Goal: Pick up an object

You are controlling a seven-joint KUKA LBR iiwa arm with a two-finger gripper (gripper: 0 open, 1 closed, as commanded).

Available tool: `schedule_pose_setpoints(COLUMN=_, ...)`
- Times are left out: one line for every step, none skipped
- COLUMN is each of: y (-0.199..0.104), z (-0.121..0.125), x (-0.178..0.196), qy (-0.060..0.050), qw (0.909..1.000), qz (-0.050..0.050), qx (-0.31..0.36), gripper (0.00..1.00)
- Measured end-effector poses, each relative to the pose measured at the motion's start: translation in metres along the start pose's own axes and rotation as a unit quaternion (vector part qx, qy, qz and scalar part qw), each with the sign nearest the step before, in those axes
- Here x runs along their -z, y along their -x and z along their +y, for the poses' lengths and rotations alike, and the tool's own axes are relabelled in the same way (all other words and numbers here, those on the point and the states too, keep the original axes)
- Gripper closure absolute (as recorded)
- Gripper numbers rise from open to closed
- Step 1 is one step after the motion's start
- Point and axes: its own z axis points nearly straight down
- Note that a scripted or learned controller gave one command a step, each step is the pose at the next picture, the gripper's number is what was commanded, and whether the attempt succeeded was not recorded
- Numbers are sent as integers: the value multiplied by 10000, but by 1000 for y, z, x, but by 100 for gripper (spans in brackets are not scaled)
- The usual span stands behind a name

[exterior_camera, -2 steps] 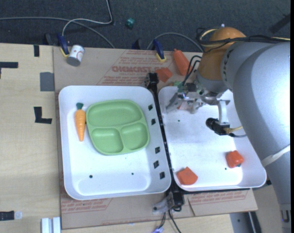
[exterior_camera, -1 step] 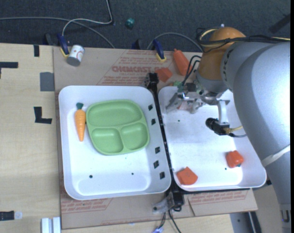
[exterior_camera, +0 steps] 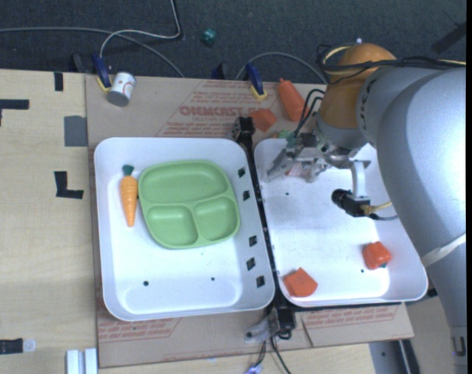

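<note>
The gripper (exterior_camera: 298,162) hangs low over the far left corner of the right bin (exterior_camera: 322,232), reaching in under the grey arm (exterior_camera: 423,139) with its orange band (exterior_camera: 349,92). Whether the jaws are apart or together I cannot tell; the metal parts blur together from this angle, and no object is visible between them. Candidate objects in the right bin: an orange wedge-shaped piece (exterior_camera: 301,283) lies well below the jaws, at the near rim, and a smaller orange block (exterior_camera: 375,255) lies below and to the right of the jaws, near the bin's right side. Both rest on the bin floor, well apart from each other and from the jaws. A black fitting with a cable (exterior_camera: 351,202) hangs just below and right of the jaws. Left of the jaws, across the divider, the left bin (exterior_camera: 111,209) holds a green compartment plate (exterior_camera: 189,203), and a toy carrot (exterior_camera: 128,197) lies touching or just beside the plate's left edge. Beyond the jaws, outside the bins on the cardboard, sit an orange carrot-like piece (exterior_camera: 291,99) and a small orange block (exterior_camera: 264,119). A small white can (exterior_camera: 121,87) lies far up and left.
</note>
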Motion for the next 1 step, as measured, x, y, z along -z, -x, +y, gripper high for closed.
schedule_pose_setpoints(y=-1, z=0, x=0, qy=4, qw=10000, qz=-11, qx=-7, gripper=0)
